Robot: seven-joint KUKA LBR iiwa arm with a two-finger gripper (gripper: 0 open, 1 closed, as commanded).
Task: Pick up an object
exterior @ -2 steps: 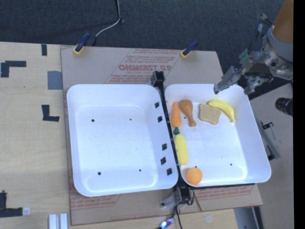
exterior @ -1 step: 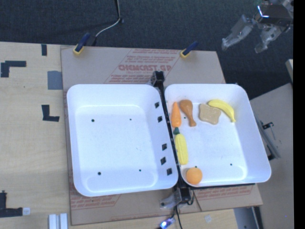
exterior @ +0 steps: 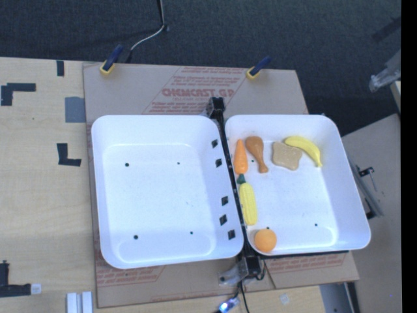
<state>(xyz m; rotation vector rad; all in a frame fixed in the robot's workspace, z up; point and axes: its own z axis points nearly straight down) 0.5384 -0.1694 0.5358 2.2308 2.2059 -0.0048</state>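
1. The right bin (exterior: 339, 194) holds every object.
2. Carrot (exterior: 240, 156), drumstick (exterior: 256, 152), bread slice (exterior: 286, 155) and banana (exterior: 305, 149) lie along its far side.
3. Corn (exterior: 247, 203) and orange (exterior: 265, 240) sit beside its left wall.

Dark carpet floor (exterior: 273, 18) lay beyond the pale wooden surface (exterior: 39, 194), where a brown cardboard sheet (exterior: 195, 90) was held by two blue-and-yellow clamps (exterior: 111, 59). A thin cable (exterior: 153, 28) trailed across the carpet.

A robotics lab: two white bins (exterior: 163, 126) sit on a cardboard sheet (exterior: 195, 90) clamped to the worktop (exterior: 39, 194), with tape marks (exterior: 16, 93) and a cable (exterior: 146, 38).
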